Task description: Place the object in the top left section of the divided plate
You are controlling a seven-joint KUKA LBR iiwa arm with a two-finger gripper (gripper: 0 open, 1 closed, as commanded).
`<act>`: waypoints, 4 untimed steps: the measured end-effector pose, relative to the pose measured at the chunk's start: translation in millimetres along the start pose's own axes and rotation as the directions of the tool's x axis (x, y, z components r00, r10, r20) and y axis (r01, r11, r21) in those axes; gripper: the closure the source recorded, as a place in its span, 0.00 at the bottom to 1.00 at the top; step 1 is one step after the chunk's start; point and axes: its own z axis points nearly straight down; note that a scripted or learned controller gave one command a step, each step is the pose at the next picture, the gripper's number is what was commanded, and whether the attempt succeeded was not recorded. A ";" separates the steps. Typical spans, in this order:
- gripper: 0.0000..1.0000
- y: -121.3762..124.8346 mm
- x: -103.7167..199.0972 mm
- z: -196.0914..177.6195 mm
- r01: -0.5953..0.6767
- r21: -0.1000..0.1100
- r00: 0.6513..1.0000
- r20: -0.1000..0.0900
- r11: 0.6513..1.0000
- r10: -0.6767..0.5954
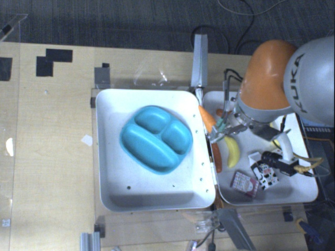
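Pick phase, prob. not past the grasp. Gripper point(221, 131) sits low over the near-plate edge of the item bin point(298, 192), right by the wall it shares w/ the plate bin point(112, 140). Can't tell if it's open or closed, the wrist covers it, so no saying it holds anything. Closest things are the carrot point(207, 118), lying along that wall just beside the gripper, and the banana point(232, 151) just below it. One of those is likely the object, can't tell which. A red-brown stick point(217, 158) lies alongside the banana, near the wall. Plate point(156, 138) is in the plate bin, tilted approx. diagonal in view, and its top left section point(152, 118) has nothing in it, so placing is not yet done. Next move calls for a firm hold confirmed, a lift high enough to clear both bin walls, a short carry across to the plate, then a drop over that section, keeping off the ridge btw. sections. Risk: the carrot is tight to the wall, so little room to close on it.
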 end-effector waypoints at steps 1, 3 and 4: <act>1.00 6.2 12.4 -25.6 0.098 -0.002 0.995 0.001 0.995 -0.098; 1.00 -43.1 44.6 -34.1 0.273 -0.002 0.962 0.001 0.962 -0.273; 1.00 3.9 50.8 -27.0 0.330 -0.001 0.944 0.000 0.944 -0.330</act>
